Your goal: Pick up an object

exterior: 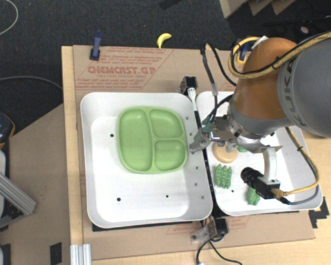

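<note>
My pincer [227, 142], its state impossible to tell beneath my wrist, hung in the right bin [306, 164] directly above a tan round object [227, 154], so I judged a straight, centred descent best before closing.

Matt green plastic plate [153, 140]; smooth white plastic bins [99, 164]; brown cardboard [121, 70] underlay.

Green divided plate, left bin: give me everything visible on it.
The green divided plate is pale green, looks like matte plastic, with rounded corners and three compartments: one long section on its left, two smaller ones on its right. It lies flat, face up, on the left bin floor, toward the upper right. Its compartments hold nothing. Nothing visibly touches it besides the bin.
</note>
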Available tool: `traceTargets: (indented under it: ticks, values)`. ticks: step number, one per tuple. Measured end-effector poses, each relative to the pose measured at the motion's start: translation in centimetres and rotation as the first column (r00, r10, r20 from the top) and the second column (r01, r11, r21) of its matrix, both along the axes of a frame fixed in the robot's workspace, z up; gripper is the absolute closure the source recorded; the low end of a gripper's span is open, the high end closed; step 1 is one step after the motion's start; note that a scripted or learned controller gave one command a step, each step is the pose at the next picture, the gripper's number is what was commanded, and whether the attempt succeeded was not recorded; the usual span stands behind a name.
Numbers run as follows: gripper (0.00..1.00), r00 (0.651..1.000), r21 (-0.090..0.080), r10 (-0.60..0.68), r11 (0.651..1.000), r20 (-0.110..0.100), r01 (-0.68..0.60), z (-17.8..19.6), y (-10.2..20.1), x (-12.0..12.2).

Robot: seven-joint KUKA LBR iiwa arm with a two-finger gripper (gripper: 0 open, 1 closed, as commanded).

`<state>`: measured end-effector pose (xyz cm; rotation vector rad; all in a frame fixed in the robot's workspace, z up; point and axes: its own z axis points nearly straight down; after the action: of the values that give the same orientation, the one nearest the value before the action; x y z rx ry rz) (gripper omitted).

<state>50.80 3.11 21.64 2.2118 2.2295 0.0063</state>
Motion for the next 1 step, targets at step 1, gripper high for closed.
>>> traceTargets:
  ticks: [1]
  values:
    - [0.0,1.0,-0.005,-0.014,1.0,0.008,0.014,8.72,-6.29,0.18]
